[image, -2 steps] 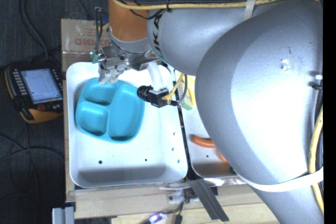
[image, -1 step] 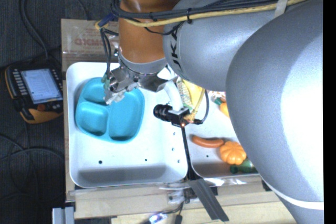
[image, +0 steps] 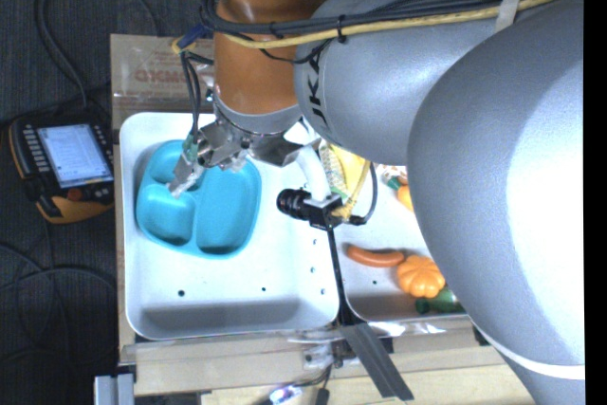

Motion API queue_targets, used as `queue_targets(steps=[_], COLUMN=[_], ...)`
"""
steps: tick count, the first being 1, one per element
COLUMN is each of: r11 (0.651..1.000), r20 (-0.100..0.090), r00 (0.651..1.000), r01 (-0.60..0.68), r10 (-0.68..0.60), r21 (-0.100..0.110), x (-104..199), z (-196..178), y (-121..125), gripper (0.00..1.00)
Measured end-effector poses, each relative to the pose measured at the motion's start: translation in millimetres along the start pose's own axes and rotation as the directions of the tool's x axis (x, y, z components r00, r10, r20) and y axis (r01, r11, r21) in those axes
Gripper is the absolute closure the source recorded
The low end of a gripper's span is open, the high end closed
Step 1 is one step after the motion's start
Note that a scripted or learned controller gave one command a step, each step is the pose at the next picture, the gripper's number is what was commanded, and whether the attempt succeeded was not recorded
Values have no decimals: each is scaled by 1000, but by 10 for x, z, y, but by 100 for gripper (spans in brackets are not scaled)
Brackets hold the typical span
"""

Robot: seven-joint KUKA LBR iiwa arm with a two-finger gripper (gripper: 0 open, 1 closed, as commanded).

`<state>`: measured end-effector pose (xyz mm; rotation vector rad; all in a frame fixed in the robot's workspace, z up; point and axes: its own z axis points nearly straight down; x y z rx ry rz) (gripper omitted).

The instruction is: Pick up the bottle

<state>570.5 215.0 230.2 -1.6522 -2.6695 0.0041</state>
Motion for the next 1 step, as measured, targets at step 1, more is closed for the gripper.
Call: queue_targets(steps=[1], r11=[959], r20=[-1], r00=[959], r01=[-284], r10=[284], r21=[-18], x=[-304], z=[1167], y=[790], gripper=[0])
